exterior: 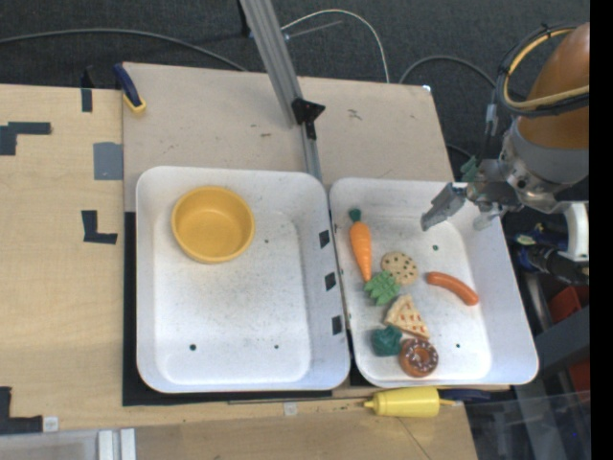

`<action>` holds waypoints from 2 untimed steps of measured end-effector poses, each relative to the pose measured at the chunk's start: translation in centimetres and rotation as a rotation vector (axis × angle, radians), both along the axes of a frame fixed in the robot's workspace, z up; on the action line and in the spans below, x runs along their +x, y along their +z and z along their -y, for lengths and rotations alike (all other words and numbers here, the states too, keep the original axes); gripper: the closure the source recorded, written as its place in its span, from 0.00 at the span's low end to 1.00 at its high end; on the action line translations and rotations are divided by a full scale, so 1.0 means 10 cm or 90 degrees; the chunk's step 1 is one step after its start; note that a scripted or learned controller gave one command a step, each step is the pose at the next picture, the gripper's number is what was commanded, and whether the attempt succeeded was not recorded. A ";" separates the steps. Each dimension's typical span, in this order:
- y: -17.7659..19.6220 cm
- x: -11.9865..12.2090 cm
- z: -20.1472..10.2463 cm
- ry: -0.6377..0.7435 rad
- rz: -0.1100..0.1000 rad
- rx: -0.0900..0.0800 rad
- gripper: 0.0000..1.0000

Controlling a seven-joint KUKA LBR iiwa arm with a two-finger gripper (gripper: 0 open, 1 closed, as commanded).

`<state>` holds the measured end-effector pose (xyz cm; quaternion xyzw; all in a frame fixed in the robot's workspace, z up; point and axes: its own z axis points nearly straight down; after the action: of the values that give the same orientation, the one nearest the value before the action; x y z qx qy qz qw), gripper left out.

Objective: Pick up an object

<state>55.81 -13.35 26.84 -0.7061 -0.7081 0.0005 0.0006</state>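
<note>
Nothing is picked yet: the sausage (pixel 451 287) lies flat near the right bin's (pixel 498 348) right edge, the carrot (pixel 360 247) by its left edge, and the cookie (pixel 398 266), leafy green piece (pixel 381 287), waffle wedge (pixel 408 316) and donut (pixel 419 357) cluster between them. My gripper (pixel 450 206) hovers over the bin's back right corner, above everything, carrying nothing I can see; whether it is released or clenched I cannot tell from this slant. All the picking remains. A yellow bowl (pixel 213 222) sits in the left bin's (pixel 163 353) back left corner.
</note>
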 end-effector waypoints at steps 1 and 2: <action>0.00 0.00 0.00 0.000 0.000 0.000 0.00; -0.44 0.00 0.03 -0.001 -0.003 -0.001 0.00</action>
<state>55.82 -13.66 22.45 -0.7068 -0.7075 0.0023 0.0018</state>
